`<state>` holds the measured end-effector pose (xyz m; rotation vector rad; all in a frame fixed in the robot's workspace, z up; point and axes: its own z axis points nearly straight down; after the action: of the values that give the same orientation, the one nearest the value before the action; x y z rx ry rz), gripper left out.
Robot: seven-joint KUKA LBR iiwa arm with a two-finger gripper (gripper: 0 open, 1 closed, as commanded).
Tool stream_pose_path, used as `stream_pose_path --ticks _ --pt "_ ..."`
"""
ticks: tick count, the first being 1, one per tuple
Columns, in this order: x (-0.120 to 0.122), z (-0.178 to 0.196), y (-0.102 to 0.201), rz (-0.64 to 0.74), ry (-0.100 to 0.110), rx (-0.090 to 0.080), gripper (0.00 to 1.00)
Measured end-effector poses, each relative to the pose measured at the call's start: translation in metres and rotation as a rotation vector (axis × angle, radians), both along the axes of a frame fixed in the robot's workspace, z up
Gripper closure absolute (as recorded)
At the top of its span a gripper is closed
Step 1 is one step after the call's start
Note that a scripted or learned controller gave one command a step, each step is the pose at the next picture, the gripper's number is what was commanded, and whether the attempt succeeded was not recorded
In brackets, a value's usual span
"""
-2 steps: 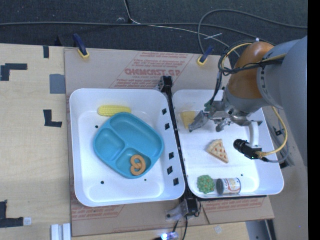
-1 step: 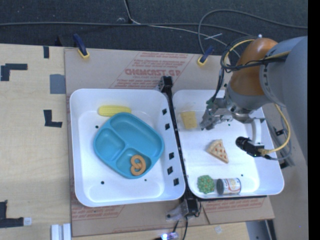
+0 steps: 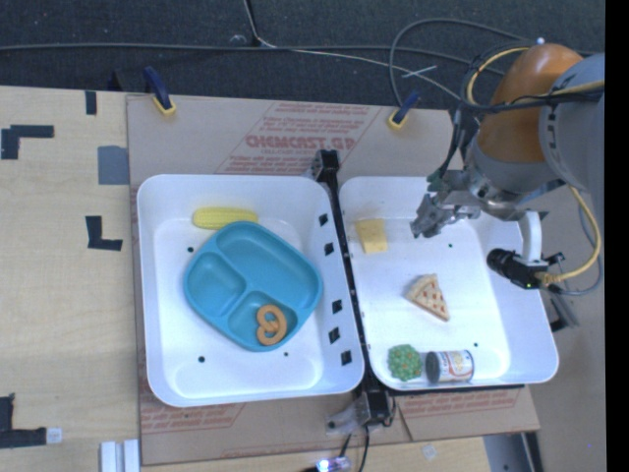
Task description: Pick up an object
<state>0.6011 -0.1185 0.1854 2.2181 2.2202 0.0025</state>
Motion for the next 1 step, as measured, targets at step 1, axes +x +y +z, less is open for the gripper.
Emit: stream_pose_path --ticks 1 --pt "0.0011 0.0477 0.0003 0.001 -0.001 0.000 1.00"
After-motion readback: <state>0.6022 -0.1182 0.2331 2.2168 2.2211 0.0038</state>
